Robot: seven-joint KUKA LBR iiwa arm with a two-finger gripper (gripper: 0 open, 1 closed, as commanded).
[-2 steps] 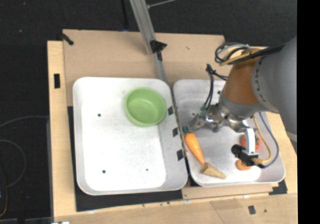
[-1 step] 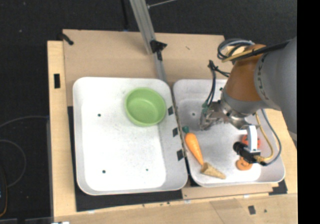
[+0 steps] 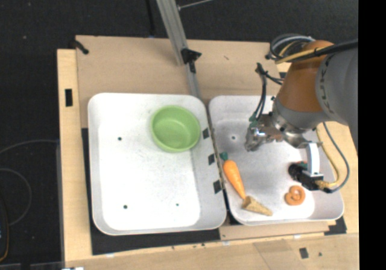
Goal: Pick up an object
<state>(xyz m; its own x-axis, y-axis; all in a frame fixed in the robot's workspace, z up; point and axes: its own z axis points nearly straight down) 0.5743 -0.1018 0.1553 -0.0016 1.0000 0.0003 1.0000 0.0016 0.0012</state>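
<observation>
Blurring into glare, the gripper [image 3: 256,140] hides its fingertips.

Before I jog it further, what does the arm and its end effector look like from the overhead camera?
The arm is grey with a broad orange band above the wrist. Black cables run down past the band, and more loop beside the wrist. The end effector is a small metallic grey assembly with dark parts, too small to make out in detail.
</observation>
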